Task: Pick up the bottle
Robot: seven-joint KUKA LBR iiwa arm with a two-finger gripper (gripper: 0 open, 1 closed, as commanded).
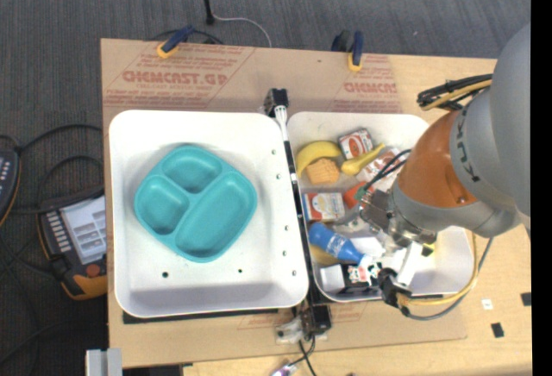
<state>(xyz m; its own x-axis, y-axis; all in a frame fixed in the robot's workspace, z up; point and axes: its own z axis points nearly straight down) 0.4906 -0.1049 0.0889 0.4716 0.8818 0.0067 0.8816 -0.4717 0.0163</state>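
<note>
The bottle [334, 243] is blue and lies on its side near the front left of the right bin [448, 275], its darker end pointing toward the front. My gripper [377, 247] hangs low over the middle of that bin, just right of the bottle, largely covered by the grey wrist and orange band. Whether it touches the bottle cannot be made out.
Behind the bottle the right bin holds a banana [314, 152], an orange lump [322, 171], a red-and-white packet [355, 143], a yellow piece [363, 161] and a red-and-white box [326, 206]. A teal divided plate [197, 202] sits in the left bin [129, 279].
</note>
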